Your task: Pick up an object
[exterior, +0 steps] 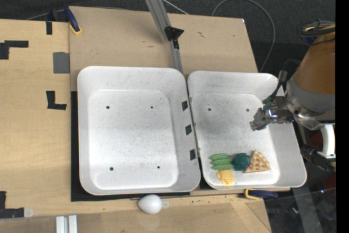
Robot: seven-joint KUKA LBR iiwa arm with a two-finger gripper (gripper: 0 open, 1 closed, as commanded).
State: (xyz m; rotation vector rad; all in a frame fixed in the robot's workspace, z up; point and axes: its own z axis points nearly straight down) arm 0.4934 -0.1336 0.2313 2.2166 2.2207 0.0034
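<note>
Several toy foods lie at the near end of the right bin [229,90]: a green pea pod [220,159], a dark green broccoli piece [240,161], a yellow piece [225,176] and a pizza slice [258,163]. My gripper [260,119] hangs over the right side of this bin, above and slightly right of the foods. Nothing shows between its fingers.
The left bin [131,128] stands beside the right one. A white egg-shaped object [150,204] rests on the bench in front of the left bin. A metal pole [155,0] slants in from the top. Blue-yellow clamps [72,21] sit on the bench edges.
</note>
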